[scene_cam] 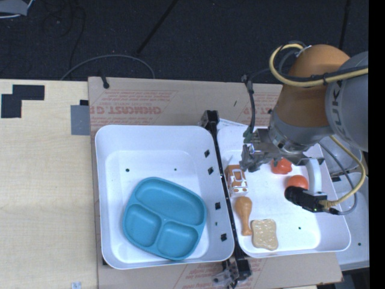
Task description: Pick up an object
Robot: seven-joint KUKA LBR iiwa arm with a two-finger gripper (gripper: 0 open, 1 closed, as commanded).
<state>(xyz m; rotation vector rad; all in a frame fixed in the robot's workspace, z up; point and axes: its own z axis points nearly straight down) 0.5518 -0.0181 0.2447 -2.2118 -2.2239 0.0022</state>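
Note:
My gripper (252,160) hangs low over the left part of the right bin (337,236), under the grey arm with its orange band (313,80). Just below and left of it lies a small orange-and-white carton (236,180). A tan drumstick (243,213) lies in front of the carton, and a slice of toast (264,233) sits near the bin's front wall. To the right of the gripper are a red round piece (281,166) and an orange-red one (297,182). Nothing shows between the gripper and the bin floor.
The left bin (111,161) holds a blue divided plate (163,218). A black divider (218,179) runs between the bins. A black cable fitting (304,199) and yellow hose hang from the arm over the right bin. Bare wood bench lies to the left.

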